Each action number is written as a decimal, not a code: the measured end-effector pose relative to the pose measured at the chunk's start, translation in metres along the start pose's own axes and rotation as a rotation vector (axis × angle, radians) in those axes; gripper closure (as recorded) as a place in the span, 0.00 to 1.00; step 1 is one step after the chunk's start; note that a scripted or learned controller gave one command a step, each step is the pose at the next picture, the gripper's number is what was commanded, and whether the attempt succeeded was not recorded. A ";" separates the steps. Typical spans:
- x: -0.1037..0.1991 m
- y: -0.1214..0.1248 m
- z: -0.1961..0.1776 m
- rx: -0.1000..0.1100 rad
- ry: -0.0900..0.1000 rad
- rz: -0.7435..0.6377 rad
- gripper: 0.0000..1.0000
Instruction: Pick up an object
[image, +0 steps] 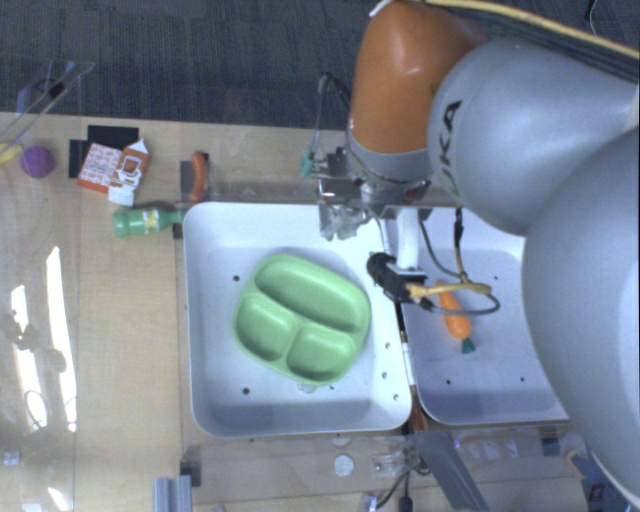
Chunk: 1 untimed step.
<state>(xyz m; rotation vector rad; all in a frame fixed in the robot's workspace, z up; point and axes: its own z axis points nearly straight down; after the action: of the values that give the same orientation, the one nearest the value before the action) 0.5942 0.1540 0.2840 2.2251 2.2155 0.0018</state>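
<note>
My claw (343, 222) hangs over the far rim of the left bin (205, 300); I cannot tell its state. The green divided tray (302, 318) lies in that bin, just nearward of the claw, its long axis running diagonally. A carrot (455, 318) lies in the right bin (500, 395), beyond the shared wall.

Reaches in from the right, grey links bulking large, orange band directly above the wrist. Points the tool (345, 222) straight downward, cables trailing just beside and below it.
</note>
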 end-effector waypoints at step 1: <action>0.020 0.013 -0.010 -0.002 0.001 -0.031 1.00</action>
<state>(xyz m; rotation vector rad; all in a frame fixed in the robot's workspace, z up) 0.6068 0.1737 0.2935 2.1897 2.2490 0.0051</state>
